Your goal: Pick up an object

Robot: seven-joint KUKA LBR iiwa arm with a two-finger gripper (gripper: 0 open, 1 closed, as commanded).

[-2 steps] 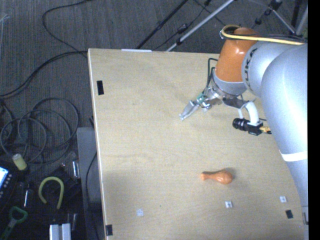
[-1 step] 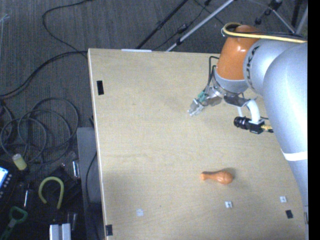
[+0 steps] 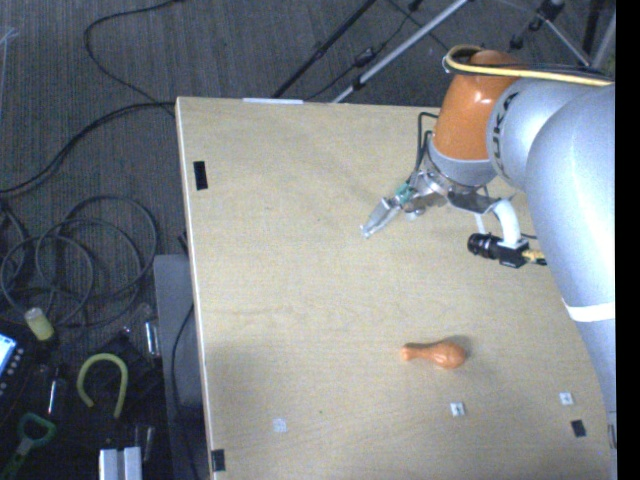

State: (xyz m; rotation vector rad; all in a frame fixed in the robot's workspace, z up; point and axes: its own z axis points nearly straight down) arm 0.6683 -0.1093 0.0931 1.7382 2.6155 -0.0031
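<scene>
A: How do the jaws of the gripper (image 3: 372,226) stand?

B: It cannot be told. The metal tip points down and to the left over the pale wooden surface (image 3: 300,298), and at this slant it shows as one bright sliver. Nothing can be seen held in it.

A: And the arm (image 3: 560,168) behind it?

B: It comes in from the right, grey and bulky, with the orange band (image 3: 468,118) just above the wrist. A small black fitting (image 3: 497,248) sticks out below the wrist, near the surface's right side.

A: Where is the object to be picked up?

B: An orange, pear-shaped object (image 3: 437,353) lies on the surface, well apart from the gripper, lower in the view and a little to the right of the tip. Its narrow end points left and its rounder end right. It lies alone, touching nothing else.

A: Anything else on the surface?

B: A few small marks: a black one (image 3: 200,175) near the upper left edge, and small pale squares (image 3: 457,408) near the lower right.

A: And beyond it?

B: Dark carpeted floor (image 3: 90,88) with looped black cables (image 3: 80,258) on the left, and a yellow-green curved item (image 3: 103,376) near the lower left corner.
</scene>
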